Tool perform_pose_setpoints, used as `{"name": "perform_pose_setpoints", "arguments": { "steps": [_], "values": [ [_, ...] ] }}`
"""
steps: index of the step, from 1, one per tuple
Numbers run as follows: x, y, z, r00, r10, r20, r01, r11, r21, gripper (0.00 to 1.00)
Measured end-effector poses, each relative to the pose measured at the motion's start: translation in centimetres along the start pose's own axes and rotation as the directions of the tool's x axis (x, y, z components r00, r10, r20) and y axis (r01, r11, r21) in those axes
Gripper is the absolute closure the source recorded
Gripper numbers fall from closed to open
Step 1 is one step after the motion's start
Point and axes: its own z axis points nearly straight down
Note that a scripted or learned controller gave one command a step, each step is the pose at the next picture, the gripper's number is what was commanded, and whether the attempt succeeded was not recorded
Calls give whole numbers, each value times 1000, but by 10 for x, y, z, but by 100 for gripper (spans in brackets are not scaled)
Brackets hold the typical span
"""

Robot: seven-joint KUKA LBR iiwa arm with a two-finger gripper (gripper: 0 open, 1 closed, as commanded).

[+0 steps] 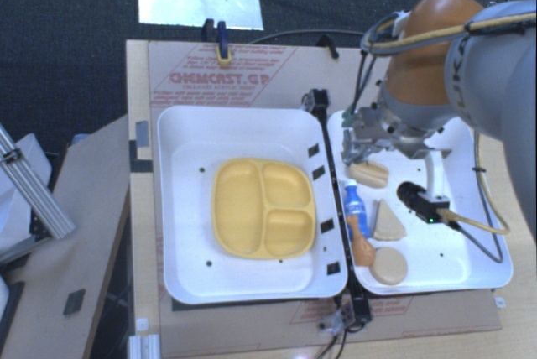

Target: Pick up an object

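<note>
My gripper [356, 146] hangs low over the far left part of the right bin [482, 265], just above a tan bread roll [370, 174]. Nothing shows in its grasp. In front of the roll a blue and white bottle [353, 203] lies along the bin's left wall, with an orange carrot-like piece [362, 247] past its near end. A tan wedge [388, 222] and a round beige biscuit [389, 266] lie beside them. The arm's orange band [428, 47] and grey wrist cover the bin's far right part.
The left bin [180, 181] holds a yellow divided plate [263, 207]. A black divider with clips [329, 181] runs between the bins. A black device with a green light and a cable [419, 203] hangs off the arm over the right bin.
</note>
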Motion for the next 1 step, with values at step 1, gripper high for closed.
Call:
{"name": "perform_pose_setpoints", "arguments": {
  "steps": [1],
  "values": [
    [55, 17, 7, 1000, 1, 0, -1, 1000, 0, 100]
  ]
}}
